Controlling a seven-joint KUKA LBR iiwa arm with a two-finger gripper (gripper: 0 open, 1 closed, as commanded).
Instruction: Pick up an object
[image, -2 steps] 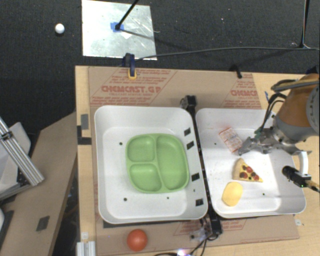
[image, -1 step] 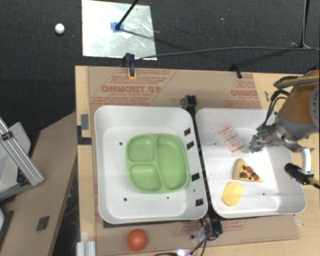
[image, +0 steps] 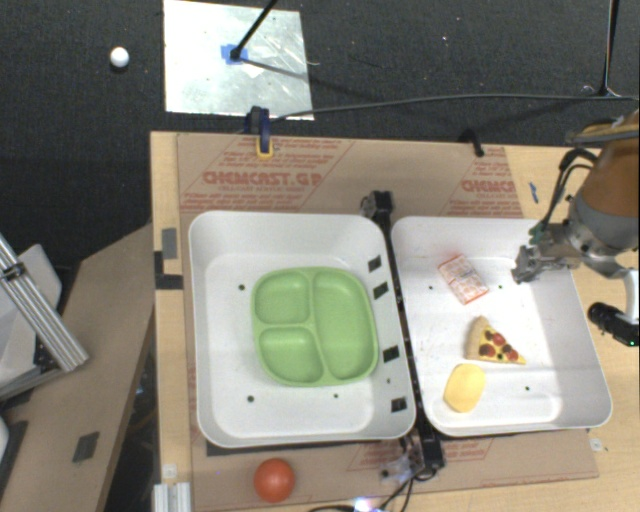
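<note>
In the right bin (image: 570, 400) lie three objects: a small clear packet with red print (image: 463, 278) near the back, a toy pizza slice (image: 491, 343) in the middle, and a yellow lemon-like piece (image: 464, 387) toward the front. My gripper (image: 527, 264) hangs at the bin's right side, to the right of the packet and apart from it. Nothing shows between its fingers.
The left bin (image: 215, 330) holds a green divided plate (image: 314, 325). An orange ball (image: 274, 479) rests on the bench in front of the left bin. Black clips (image: 379, 205) join the bins along the middle seam. A blue clamp (image: 260, 129) sits at the back edge.
</note>
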